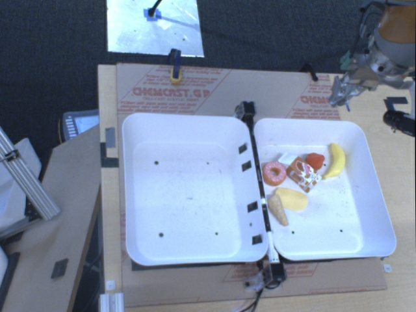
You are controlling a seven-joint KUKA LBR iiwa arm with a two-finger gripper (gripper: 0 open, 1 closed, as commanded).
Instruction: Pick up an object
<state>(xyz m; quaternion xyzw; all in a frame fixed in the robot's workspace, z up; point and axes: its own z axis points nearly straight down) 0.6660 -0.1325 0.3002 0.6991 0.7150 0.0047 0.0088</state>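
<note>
Arm (pixel 393 18) at far right, grey with orange band, wrist angled down and leftward over bench (pixel 214 86). Gripper (pixel 339 98) hanging above cardboard sheet just beyond far right corner of right bin (pixel 374 194), well apart from the objects; holding nothing. Fingers too blurred and small to judge, cannot tell whether spread or pressed together.

Two shallow white bins side by side on printed cardboard, black clips along shared edge. Left bin (pixel 188 187) bare white floor. Dark carpet beyond bench, shiny metal plate (pixel 155 18) at far left (yellow clamp (pixel 175 70) on bench's far edge).

Objects clustered in right bin, left of middle: yellow banana (pixel 335 160) farthest right, pale yellow lump (pixel 291 199) nearest, pink donut (pixel 273 172) at left, red-and-white block (pixel 303 174) between, small red piece (pixel 314 160) touching it, tan cone (pixel 278 210) near divider.
</note>
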